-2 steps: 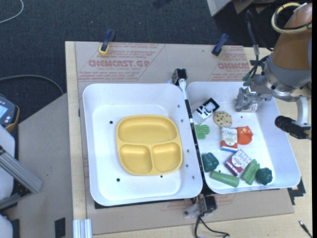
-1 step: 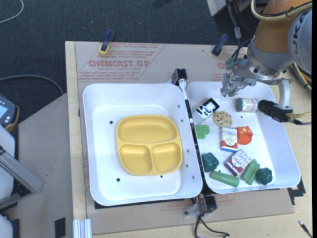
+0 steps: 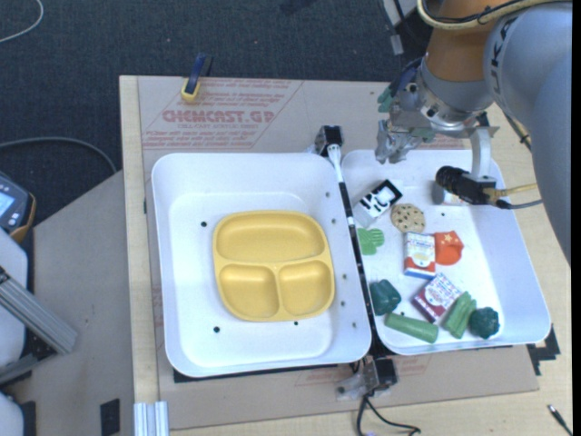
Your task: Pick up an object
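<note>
The gripper (image 3: 393, 149) hangs over the right bin's (image 3: 517, 243) far edge with nothing between its slightly parted fingers. The cookie (image 3: 408, 214) lies just below and nearer the camera, the other toys farther beyond it.

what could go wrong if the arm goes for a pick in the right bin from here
The items in the right bin are crowded: the cookie, the small carton and the orange piece lie close together, so a grasp could nudge neighbours or catch two. The gripper hangs over the bin's far left corner, near the divider rim, and a descent there might hit the rim.
</note>
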